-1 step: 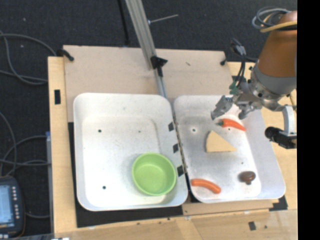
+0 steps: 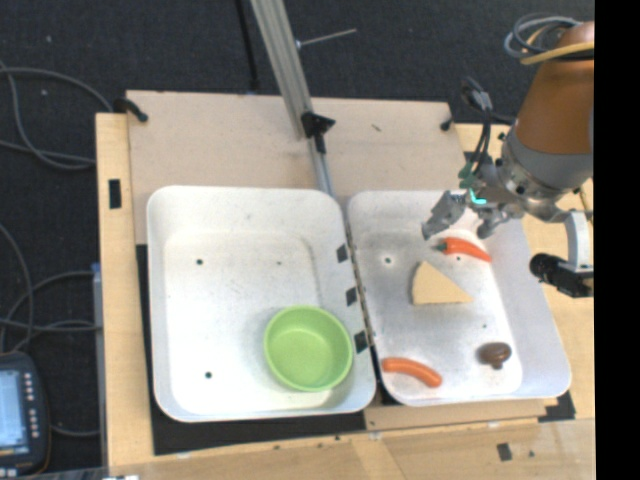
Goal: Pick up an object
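Over the right bin [image 2: 530, 313], your arm [image 2: 552, 118] reaches in, fingers [image 2: 440, 215] spread, gripper [image 2: 462, 220] just above an orange carrot-like piece [image 2: 467, 249]. Note its slim, tapered shape beside a tan wedge [image 2: 437, 287].

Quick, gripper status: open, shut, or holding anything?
Gripper: open, fingers spread, holding nothing; it sits just above the small orange carrot-shaped piece in the right white bin.

a slanted aluminium rail [image 2: 285, 53] crosses the bench [image 2: 230, 133], cables [image 2: 40, 78] trailing left.
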Controlling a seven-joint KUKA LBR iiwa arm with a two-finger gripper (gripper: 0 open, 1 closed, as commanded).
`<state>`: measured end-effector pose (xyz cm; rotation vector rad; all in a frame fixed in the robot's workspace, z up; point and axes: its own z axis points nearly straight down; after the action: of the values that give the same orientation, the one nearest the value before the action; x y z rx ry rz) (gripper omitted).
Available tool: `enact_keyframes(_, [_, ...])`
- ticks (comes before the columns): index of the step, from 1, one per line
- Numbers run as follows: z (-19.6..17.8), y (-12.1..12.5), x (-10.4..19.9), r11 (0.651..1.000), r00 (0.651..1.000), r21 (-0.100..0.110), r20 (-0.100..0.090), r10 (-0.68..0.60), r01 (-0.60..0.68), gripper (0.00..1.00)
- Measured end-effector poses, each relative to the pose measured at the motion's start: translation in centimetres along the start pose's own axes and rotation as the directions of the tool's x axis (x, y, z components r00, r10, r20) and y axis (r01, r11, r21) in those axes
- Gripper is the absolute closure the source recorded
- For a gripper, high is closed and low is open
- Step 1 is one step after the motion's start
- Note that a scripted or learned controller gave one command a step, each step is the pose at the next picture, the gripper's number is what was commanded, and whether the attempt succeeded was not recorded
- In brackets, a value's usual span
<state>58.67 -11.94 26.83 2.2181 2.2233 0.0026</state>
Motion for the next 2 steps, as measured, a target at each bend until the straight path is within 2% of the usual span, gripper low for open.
enact_keyframes(1, [4.6,-0.1,0.6,1.0,1.0,0.005,0.002,0.004,-0.004,0.0])
enact_keyframes(2, [9.7,0.8,0.7,1.0,1.0,0.006,0.003,0.005,-0.005,0.0])
